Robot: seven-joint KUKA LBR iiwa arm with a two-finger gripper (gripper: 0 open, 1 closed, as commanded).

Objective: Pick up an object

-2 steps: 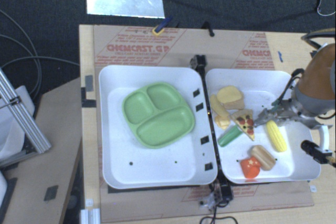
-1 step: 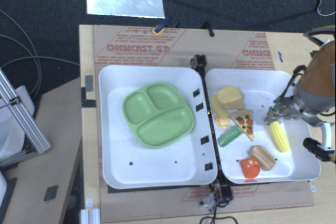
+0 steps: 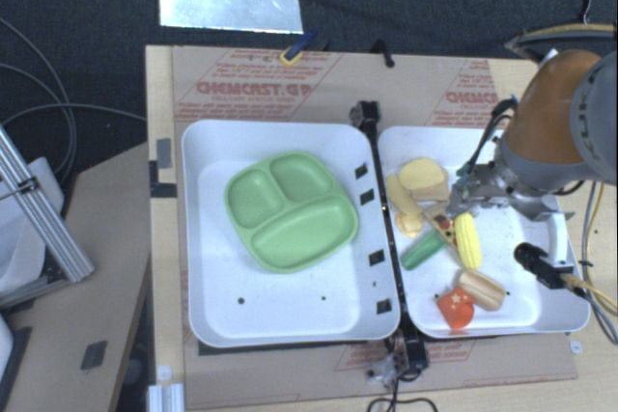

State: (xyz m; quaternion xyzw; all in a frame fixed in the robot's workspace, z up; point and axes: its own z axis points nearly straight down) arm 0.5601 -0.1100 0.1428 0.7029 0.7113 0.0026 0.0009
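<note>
Red print reading "CHEMCAST GP" stands on the brown protective sheet (image 3: pixel 261 77) under the bins, at the far left, upside down as seen. A second red imprint at the far right reads "CHEMCAST", partly covered. No other markings legible.

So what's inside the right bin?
The right bin holds a corn cob, a tomato, a green pepper, a bread roll and yellow pieces. The hand covers whatever lies beneath it.

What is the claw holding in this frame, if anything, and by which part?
It cannot be told. The claw sits low in the right white bin, right by the yellow toy corn cob and the pale yellow food pieces, but no object is visibly between its tips.
</note>
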